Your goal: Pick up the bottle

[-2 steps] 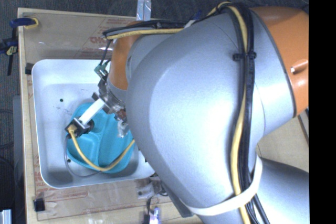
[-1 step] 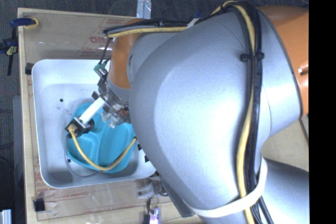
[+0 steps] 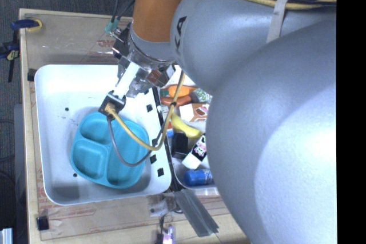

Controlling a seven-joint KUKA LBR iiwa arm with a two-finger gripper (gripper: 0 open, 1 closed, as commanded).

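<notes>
I see the gripper [image 3: 148, 76] above the bins' shared edge, and I cannot tell whether it is open or closed. The small white plastic bottle with a black label [image 3: 197, 152] lies down-right of it, apart from it, just past a yellow banana [image 3: 186, 126]. A blue divided plastic plate [image 3: 94, 151] sits down-left of it.

A single dark letter, apparently an "A", shows on the grey arm [image 3: 257, 83] beside its orange band [image 3: 163, 6]; any further lettering is hidden. Black-and-pink print on the bottle [image 3: 198, 152] in the right bin [image 3: 182, 182] is too small to read.
</notes>
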